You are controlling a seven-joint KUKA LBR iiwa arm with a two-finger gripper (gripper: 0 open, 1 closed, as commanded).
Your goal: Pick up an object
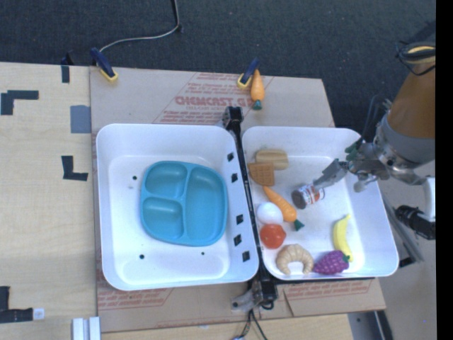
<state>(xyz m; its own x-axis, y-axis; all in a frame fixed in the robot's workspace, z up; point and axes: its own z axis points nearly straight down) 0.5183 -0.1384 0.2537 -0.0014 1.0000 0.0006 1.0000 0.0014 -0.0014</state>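
Two-finger gripper [316, 188] reaches the small dark, white-labelled bottle [308, 195]; finger spread, can't tell — approach step, next it must clamp squarely

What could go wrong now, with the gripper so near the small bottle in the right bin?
1. The gripper comes in at a slant beside the small bottle, which lies on its side; it may roll away instead of being caught.
2. The carrot and egg lie close to the bottle, so a push could knock them.
3. The arm works near the right bin's rim and might hit it.
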